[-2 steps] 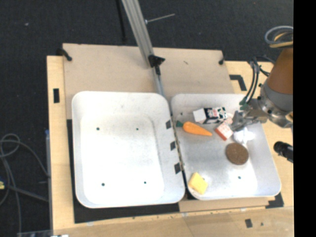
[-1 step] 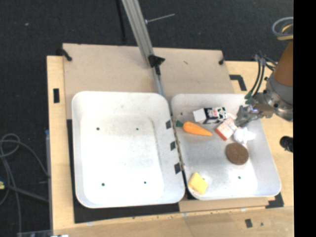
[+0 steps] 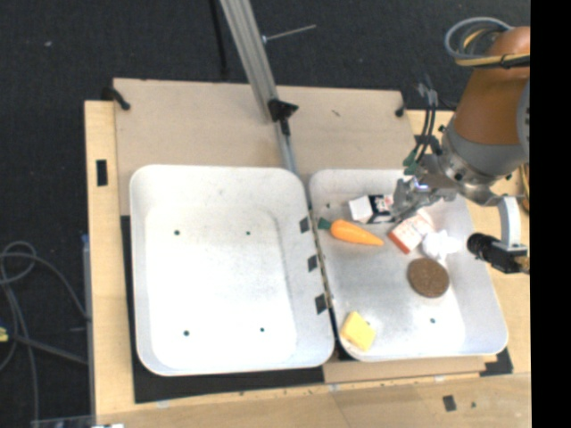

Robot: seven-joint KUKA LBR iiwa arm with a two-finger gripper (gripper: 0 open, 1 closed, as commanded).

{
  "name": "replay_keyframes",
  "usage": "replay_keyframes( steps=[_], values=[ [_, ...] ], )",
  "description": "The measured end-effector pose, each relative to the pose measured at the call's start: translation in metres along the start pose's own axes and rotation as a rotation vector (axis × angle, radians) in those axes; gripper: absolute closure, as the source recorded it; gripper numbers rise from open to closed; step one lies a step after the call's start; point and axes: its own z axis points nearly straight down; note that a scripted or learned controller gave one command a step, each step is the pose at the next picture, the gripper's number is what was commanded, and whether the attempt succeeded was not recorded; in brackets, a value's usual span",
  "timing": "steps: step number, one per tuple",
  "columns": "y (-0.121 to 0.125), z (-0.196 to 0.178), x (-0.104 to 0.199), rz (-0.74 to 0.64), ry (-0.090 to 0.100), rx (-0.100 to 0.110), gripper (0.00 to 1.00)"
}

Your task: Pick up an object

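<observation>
The right bin (image 3: 464,328) holds an orange carrot (image 3: 356,234), a small black-and-white box (image 3: 367,208), an orange-and-white carton (image 3: 409,234), a crumpled white piece (image 3: 438,243), a brown disc (image 3: 429,277) and a yellow sponge block (image 3: 358,331). My gripper (image 3: 409,193) hangs over the bin's far part, just right of the black-and-white box and above the carton. Nothing shows between its fingers.
The left bin (image 3: 214,266) lies beside the right one, split by a clipped divider (image 3: 315,261). A slanted metal pole (image 3: 254,56) rises behind the bins. A black fixture (image 3: 491,250) sticks in at the right bin's edge. Cables lie on the floor at left.
</observation>
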Motion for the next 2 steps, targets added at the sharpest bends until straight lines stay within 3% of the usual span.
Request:
replay_keyframes(
  steps=[1, 2],
  values=[
    [0.003, 0.001, 0.045, 0.002, 0.0, 0.003, 1.0],
    [0.024, 0.005, 0.095, 0.001, 0.0, 0.001, 1.0]
  ],
)
